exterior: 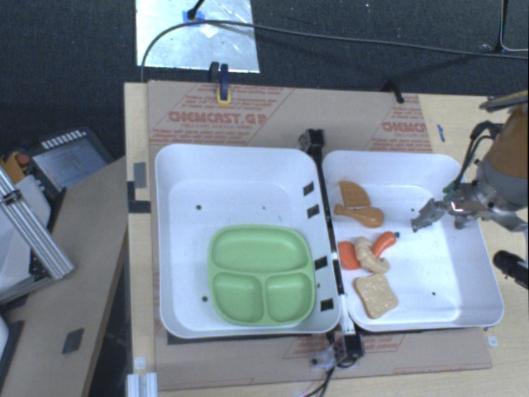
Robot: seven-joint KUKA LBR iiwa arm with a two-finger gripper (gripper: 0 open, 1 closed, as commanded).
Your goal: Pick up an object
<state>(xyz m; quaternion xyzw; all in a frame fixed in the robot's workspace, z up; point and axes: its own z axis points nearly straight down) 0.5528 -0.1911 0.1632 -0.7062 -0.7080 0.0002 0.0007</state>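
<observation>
Objects to pick: several toy foods lay in the right bin [475, 300], in its left half, right of frame centre.
Chicken leg [360, 214]: a tan drumstick lay uppermost in the group, with a brown flat piece [353, 193] touching its upper side.
Sausage [384, 243]: a small orange-red piece lay tilted below the drumstick, just beside a pale knobbly piece [371, 257].
Orange chunk [348, 255]: it sat against the left side of the pale piece, close to the bin's left wall.
Toast slice [375, 295]: a tan square lay lowest in the group, slightly apart from the others.
Tool [426, 217]: it hung over the right bin's upper right part, right of the foods and apart from them; nothing showed between its fingers, and I cannot tell whether they were spread or closed.
Arm [506, 168]: grey with an orange band, it entered from the frame's right edge.
Left bin [223, 168]: it lay at frame centre-left, touching the right bin along a dark seam.
Green tray [261, 274]: a three-compartment plate sat in the left bin's lower part.
Tabletop [273, 114]: brown board with red lettering lay under both bins.
Clamp [221, 83]: a blue and yellow clip sat at the board's upper edge.
</observation>
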